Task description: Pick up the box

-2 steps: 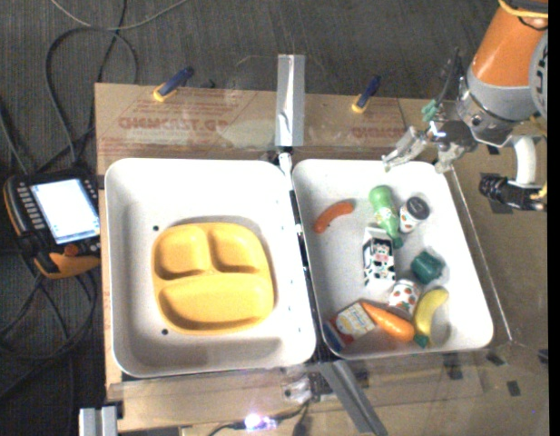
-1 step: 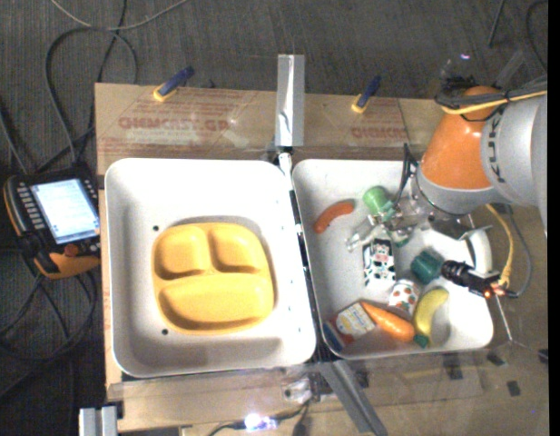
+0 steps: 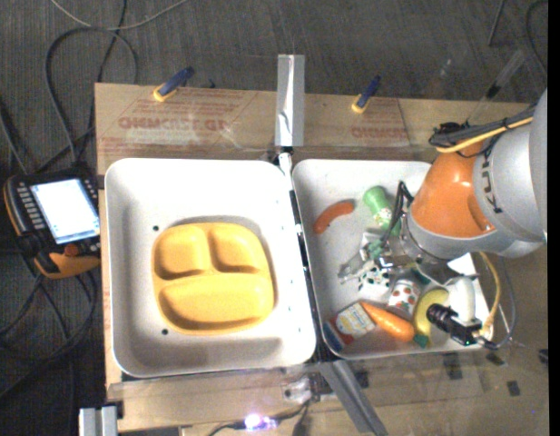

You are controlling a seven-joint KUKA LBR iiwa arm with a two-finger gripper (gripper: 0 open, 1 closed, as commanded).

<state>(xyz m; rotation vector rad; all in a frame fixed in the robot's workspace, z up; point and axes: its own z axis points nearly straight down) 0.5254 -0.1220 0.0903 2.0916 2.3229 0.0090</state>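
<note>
My gripper (image 3: 378, 263) sits low in the right bin (image 3: 307, 243); can't tell how my jaws stand amid the clutter. Box (image 3: 354, 321) lies just below-left of me, touching a carrot (image 3: 388, 322). Further left, yellow tray (image 3: 214, 275) in left bin (image 3: 125, 243), w/ carpet (image 3: 261, 25) beyond.

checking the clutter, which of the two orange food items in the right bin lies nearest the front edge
The carrot, lying at the front beside the small box. The sausage lies farther back, near the divider.
</note>
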